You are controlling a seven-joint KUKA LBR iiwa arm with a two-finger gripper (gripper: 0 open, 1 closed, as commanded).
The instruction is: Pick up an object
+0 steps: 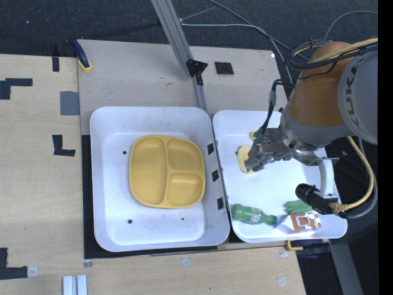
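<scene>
The left bin (110, 226) holds a yellow divided plate (166, 171); in the right bin (230, 128), a green bottle (252, 214), an orange-white packet (304, 222), and the gripper (253, 162) over a yellow object (244, 158).

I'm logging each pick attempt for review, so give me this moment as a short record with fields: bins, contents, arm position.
left bin: holds a yellow divided plate, lying flat near the middle
right bin: holds a small yellow object, a green bottle lying on its side, and an orange and white packet
end effector: low over the right bin, at the small yellow object
grasp: cannot be judged from this view
arm: reaches in from the right
</scene>
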